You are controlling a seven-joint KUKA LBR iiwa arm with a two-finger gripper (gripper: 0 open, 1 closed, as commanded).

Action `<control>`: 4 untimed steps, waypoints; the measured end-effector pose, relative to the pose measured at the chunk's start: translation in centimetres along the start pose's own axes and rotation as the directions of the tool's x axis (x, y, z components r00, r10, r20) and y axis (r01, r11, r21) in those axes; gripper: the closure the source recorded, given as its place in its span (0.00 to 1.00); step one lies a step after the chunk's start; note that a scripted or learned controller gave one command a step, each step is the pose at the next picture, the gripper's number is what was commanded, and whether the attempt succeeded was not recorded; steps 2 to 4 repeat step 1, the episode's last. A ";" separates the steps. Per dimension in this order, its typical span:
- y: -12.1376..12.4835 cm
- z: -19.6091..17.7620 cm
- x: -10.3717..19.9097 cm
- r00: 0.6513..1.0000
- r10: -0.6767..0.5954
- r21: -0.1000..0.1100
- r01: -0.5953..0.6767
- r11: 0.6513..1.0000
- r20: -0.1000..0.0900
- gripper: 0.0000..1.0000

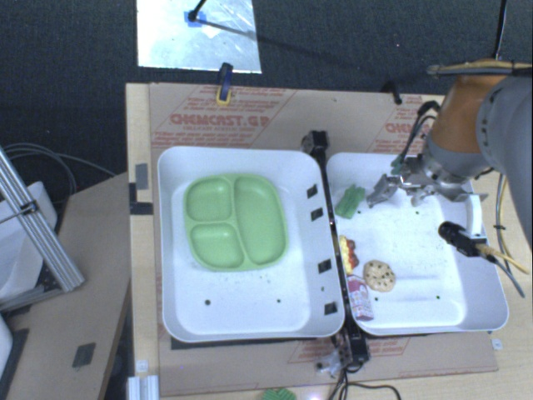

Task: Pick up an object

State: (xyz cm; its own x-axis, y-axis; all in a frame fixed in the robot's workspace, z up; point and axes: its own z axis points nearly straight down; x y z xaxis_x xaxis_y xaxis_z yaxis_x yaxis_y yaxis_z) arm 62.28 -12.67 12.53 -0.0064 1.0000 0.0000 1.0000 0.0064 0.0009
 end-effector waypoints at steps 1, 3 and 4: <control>2.1 3.8 -8.5 1.000 0.010 0.000 -0.010 1.000 0.004 0.00; 2.1 3.8 -8.5 1.000 0.010 0.000 -0.010 1.000 0.004 0.00; 2.1 3.8 -8.5 1.000 0.010 0.000 -0.010 1.000 0.004 0.00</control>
